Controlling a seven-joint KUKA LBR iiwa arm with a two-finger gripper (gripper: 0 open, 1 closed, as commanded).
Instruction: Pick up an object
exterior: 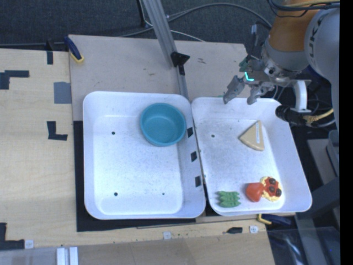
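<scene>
A yellow-handled clamp (74, 49) is sitting at the far left corner of the bench (33, 148), with dark tape marks scattered across the wood beside it. Next along, the left bin (110, 186) is holding a blue bowl (162, 124), which is resting upright near the bin's far right corner. A grey metal pole (162, 29) is slanting down from the top of the scene and ending between the two bins.

The right bin (220, 148) is carrying the smaller pieces. A green leafy toy (228, 199) is lying close to the near edge, and just beside it to the right a red tomato-like piece (254, 192) is touching a yellow toy with dark and red spots (271, 188). Farther back, well apart from those three, a tan wedge (253, 136) that looks like a sandwich half is lying on the bin floor toward its right side.

Above the far edge of that bin the gripper (240, 95) is hanging with its two fingers (230, 93) spread apart and nothing between them. It is hovering beyond the tan wedge, not touching it. The arm (300, 21), grey with its orange band, is reaching in from the upper right, cables trailing behind it.
</scene>
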